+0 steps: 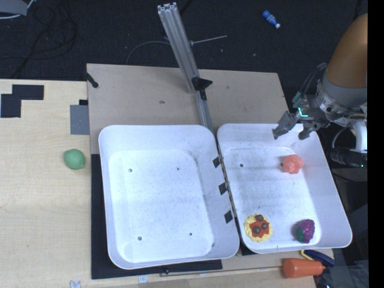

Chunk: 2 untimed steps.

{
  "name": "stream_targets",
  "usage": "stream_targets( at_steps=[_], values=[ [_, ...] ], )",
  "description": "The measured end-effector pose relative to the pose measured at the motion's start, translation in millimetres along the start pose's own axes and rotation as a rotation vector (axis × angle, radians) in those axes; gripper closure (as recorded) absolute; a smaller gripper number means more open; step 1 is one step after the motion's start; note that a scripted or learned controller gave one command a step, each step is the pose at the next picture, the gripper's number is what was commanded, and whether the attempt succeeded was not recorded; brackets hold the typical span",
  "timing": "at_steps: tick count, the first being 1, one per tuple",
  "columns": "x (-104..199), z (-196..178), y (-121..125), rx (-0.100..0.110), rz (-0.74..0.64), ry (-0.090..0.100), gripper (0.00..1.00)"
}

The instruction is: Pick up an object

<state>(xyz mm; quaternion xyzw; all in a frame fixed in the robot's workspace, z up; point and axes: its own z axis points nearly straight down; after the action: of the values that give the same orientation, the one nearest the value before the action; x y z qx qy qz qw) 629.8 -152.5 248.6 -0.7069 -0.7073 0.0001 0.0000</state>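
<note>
**Approach stage: nothing gripped yet, jaws spread above the right bin's far edge**

No single object is named by the task, so the nearest candidate is taken first. A pink lump [291,164] is seen lying in the right bin [270,191], toward that bin's far right corner and apart from its walls. Two more candidates are seen at the same bin's near edge: a yellow and red toy [258,227], close to the divider between the bins, and a purple bunch of grapes [305,230] in the near right corner. These two lie near each other but are not touching.

The gripper [295,128] is held over the far right rim of the right bin, just beyond the pink lump. The jaws are seen spread apart, with nothing between them. The step in hand is therefore judged to be the approach, and the grasp has not been started.

For the next move, the gripper would have to be brought a little toward the near edge, centred over the pink lump, lowered with the jaws straddling it, and only then closed. A low, rounded lump may be pushed aside if the descent is off centre.

Further out, the left bin [120,143] is seen beside the right one. A green ball [75,159] rests on the counter [36,221] near its left edge, and an orange carrot [303,267] lies outside the right bin at the counter's near right corner.
</note>
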Motion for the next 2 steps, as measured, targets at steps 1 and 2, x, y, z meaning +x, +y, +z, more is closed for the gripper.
stream_targets(
  at_steps=[1,2],
  values=[
    [0.0,0.0,0.0,0.0,0.0,0.0,0.0],
    [0.0,63.2,1.7,0.006,0.0,0.001,0.0]
  ],
)
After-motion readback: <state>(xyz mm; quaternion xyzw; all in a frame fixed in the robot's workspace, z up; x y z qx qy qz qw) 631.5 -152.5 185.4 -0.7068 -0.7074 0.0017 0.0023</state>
